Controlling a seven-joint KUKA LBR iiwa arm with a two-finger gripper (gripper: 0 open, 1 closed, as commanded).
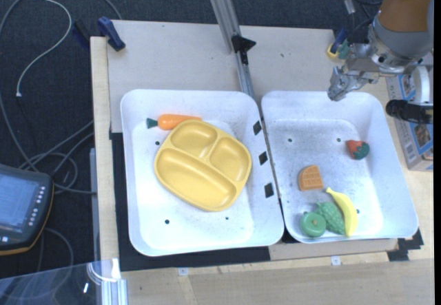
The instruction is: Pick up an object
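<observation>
Two bins on table. Pincer (341,89) hovers over right bin's (393,159) far rim, grip state can't tell. Right bin: strawberry (357,149), waffle (311,177), banana (344,209), green toys (322,219) (clustered near edge). Left bin (138,159): yellow tray (202,164), carrot (173,120) touching it.

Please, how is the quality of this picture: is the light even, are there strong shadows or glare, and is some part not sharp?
Camera view: light soft and even, no hard glare on the white bins; faint shadows under the yellow plate and the banana; toys in fair focus; the tool looks slightly blurred; bench edges lean, since the camera looks down at a slant.
</observation>
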